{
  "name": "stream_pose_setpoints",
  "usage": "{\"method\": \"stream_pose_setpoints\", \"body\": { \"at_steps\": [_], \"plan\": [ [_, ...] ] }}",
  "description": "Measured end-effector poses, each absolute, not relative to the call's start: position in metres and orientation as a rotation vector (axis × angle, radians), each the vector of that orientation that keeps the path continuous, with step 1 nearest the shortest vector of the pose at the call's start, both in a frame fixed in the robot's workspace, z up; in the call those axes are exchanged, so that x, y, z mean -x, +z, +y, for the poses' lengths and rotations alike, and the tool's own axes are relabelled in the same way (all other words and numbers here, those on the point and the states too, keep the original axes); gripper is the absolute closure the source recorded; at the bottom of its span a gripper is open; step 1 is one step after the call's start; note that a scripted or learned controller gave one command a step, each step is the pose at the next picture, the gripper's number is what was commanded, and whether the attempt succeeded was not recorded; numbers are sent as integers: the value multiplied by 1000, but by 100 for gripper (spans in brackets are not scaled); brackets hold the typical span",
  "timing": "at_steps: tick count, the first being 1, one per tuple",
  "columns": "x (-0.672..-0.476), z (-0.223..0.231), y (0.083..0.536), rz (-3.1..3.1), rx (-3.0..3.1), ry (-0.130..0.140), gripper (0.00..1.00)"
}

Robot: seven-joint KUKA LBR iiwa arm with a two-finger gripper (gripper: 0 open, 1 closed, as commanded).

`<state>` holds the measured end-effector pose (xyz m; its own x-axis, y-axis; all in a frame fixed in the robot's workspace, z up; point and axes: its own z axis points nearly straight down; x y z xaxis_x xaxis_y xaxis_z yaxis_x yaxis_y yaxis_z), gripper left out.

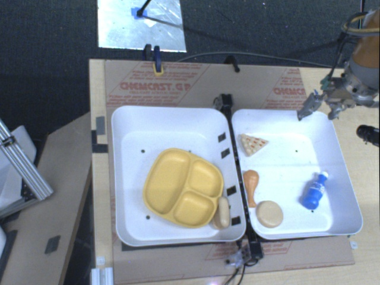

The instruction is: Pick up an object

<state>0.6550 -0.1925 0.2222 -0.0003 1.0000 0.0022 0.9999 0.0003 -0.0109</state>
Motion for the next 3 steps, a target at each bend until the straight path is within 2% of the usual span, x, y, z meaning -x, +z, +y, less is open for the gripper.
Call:
{"method": "stream_pose_setpoints", "body": {
  "at_steps": [1,3],
  "plan": [
    [-658,-192,231,-2226,2219,-1,0],
    [-668,-195,129,-2229,2214,1,0]
  ]
}}
